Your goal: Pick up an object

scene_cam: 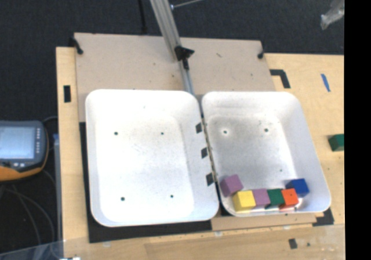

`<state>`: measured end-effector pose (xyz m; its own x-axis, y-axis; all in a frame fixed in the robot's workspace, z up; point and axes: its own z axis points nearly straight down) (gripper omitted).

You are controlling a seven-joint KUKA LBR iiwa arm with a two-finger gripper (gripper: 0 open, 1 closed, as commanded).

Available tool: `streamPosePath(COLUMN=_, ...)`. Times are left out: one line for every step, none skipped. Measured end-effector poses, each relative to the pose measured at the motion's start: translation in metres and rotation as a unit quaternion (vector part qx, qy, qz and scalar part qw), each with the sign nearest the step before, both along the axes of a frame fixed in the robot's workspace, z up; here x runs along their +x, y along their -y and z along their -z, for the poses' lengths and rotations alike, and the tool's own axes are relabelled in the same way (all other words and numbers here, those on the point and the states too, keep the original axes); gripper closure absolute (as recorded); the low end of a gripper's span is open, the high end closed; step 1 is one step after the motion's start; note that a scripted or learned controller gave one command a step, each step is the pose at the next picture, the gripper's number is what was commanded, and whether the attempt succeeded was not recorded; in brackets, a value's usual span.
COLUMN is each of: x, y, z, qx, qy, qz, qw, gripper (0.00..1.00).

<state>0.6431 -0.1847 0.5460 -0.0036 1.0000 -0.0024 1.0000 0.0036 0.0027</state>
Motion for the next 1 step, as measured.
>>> streamPosePath(x=0.0217, y=0.0073, z=-0.0008, qx=-0.0008, qy=0.0, qz=-0.001, qw=1.0, gripper=0.0)
